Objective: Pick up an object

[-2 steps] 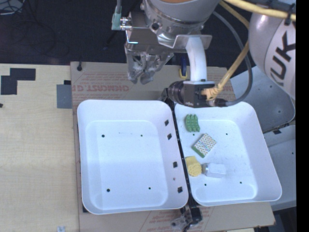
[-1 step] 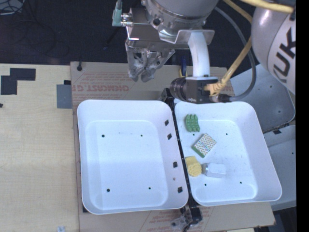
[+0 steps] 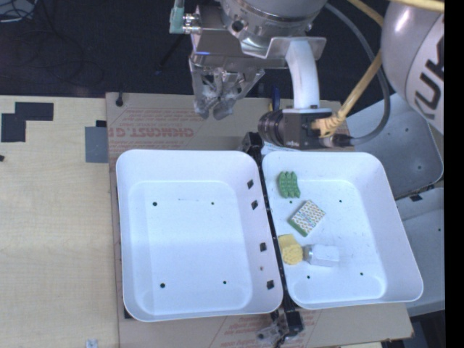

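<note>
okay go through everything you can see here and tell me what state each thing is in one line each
gripper: raised above the bench behind the bins, holding nothing.
green block: lying flat in the right bin.
patterned sponge: lying flat, turned at an angle.
yellow piece: lying by the divider.
clear piece: lying beside the yellow piece.
right bin: holds all four objects.

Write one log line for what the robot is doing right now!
gripper: raised behind left bin, holding nothing seen | right bin: green block, patterned sponge, yellow piece, clear piece | pick: not yet done
</note>
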You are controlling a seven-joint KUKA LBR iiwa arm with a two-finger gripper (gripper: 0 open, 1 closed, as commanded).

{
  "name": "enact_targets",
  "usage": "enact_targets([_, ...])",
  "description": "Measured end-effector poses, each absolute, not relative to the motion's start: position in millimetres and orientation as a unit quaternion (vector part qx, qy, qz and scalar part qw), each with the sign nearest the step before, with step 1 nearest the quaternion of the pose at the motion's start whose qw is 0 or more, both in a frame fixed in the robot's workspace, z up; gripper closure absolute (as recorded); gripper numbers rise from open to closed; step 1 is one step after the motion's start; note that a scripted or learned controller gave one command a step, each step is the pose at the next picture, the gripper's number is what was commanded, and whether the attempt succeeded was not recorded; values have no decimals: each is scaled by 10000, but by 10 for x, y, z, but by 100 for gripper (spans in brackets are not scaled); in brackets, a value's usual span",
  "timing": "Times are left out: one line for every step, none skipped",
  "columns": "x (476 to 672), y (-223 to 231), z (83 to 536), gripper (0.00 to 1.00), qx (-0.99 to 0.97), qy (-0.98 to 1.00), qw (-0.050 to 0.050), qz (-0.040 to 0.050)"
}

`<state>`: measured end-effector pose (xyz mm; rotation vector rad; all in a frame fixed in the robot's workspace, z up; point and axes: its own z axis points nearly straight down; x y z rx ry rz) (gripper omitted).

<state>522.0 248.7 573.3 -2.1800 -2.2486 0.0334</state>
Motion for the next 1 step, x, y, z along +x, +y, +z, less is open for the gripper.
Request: enact_targets([5446,2439,5344,100,-7068,-7074,13,41])
